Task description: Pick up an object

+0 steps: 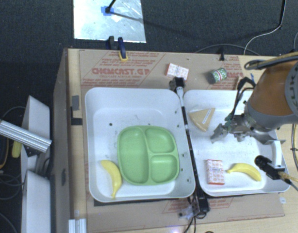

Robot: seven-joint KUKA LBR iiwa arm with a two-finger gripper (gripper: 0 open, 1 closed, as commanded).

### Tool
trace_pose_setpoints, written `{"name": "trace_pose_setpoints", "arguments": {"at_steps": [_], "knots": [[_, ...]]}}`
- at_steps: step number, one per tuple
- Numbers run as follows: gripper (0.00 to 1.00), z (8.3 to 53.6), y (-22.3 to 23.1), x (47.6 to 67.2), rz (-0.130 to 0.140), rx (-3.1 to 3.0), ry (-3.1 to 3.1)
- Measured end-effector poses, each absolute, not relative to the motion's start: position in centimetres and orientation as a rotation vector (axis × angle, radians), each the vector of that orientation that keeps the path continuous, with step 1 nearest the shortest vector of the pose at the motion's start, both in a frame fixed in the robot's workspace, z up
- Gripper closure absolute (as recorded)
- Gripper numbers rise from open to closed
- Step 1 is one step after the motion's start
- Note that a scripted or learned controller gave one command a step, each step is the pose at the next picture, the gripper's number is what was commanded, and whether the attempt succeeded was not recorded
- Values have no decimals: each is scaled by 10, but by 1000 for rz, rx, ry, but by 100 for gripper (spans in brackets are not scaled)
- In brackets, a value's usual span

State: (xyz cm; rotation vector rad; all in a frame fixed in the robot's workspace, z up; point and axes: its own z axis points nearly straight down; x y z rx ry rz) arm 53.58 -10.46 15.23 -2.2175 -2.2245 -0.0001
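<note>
Gripper (222,132) hovered in the right bin (236,191), its opening impossible to tell.
A clean pick likely meant descending squarely over the wedge (202,118) just beside it.

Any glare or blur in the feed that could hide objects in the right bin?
Camera view: even, soft lighting; right bin shows faint shadows only, its banana and red-white packet crisp; strong glare sits on the foil sheet above the bench; the hand looks slightly soft.

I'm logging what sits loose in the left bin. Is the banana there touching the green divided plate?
Touching: the camera view shows the banana lying against the lower left rim of the green divided plate, no gap between them.
</note>
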Motion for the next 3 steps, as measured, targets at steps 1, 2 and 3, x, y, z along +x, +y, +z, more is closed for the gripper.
{"name": "trace_pose_setpoints", "arguments": {"at_steps": [1, 2, 3], "knots": [[0, 85, -92, 591, 0, -2217, -2225], [0, 85, -95, 666, 13, -2213, -2212], [100, 95, -95, 666, 19, -2206, -2214]]}}
